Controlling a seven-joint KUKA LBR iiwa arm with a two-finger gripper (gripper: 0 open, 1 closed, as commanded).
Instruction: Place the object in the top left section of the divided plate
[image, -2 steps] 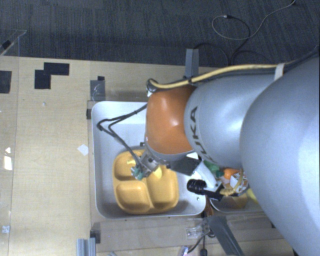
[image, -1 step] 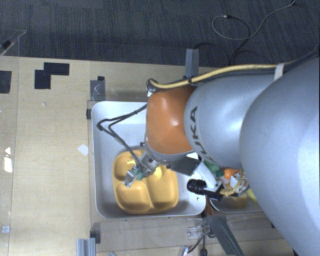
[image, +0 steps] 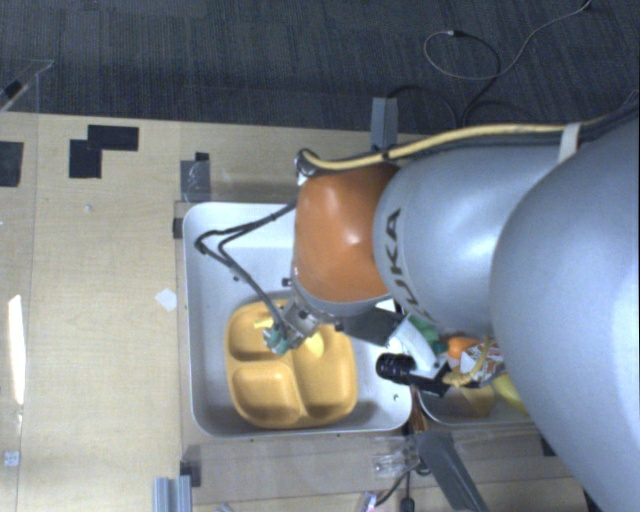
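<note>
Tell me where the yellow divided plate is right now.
The yellow divided plate sits in the left white bin, toward its lower half, directly beneath the gripper.

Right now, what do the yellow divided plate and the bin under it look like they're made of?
Divided plate: likely moulded plastic, with uniform yellow colour, rounded compartment ridges and a soft satin sheen. Bin: smooth white surface with rounded corners and faint glare, so plastic or painted metal; the view doesn't settle which.

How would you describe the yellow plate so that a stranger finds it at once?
Look in the left white bin, under the grey arm's orange band. The plate lies near the bin's front wall. It is the sole yellow, rounded dish with raised dividers.
</note>
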